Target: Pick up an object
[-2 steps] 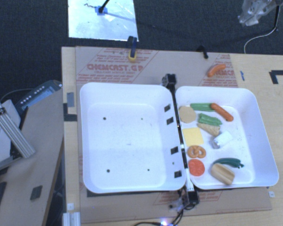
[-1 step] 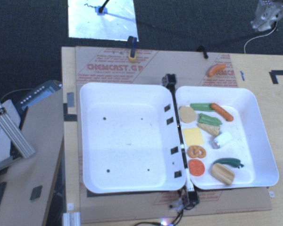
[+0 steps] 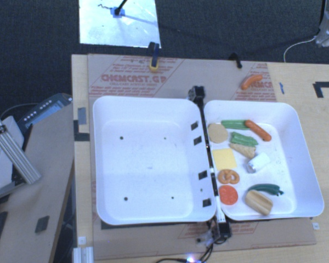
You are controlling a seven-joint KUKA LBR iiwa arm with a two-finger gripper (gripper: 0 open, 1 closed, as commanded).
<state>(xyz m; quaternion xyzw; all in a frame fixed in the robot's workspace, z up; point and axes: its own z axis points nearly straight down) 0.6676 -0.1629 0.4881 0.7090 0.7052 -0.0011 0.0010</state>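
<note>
Left bin (image 3: 148, 163) open; right bin (image 3: 296, 147) crowded with toy food (image 3: 236, 163)

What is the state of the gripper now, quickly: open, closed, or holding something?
Gripper: cannot be told from this picture. The toy food pieces lie in the shallow white right bin.

I count two white bins (image 3: 148, 106), two orange sausages (image 3: 257, 129), three green vegetables (image 3: 234, 124), one yellow cheese square (image 3: 224, 158), one pretzel (image 3: 228, 176), one red slice (image 3: 228, 195) and one bread loaf (image 3: 259, 202) at five o'clock.
</note>
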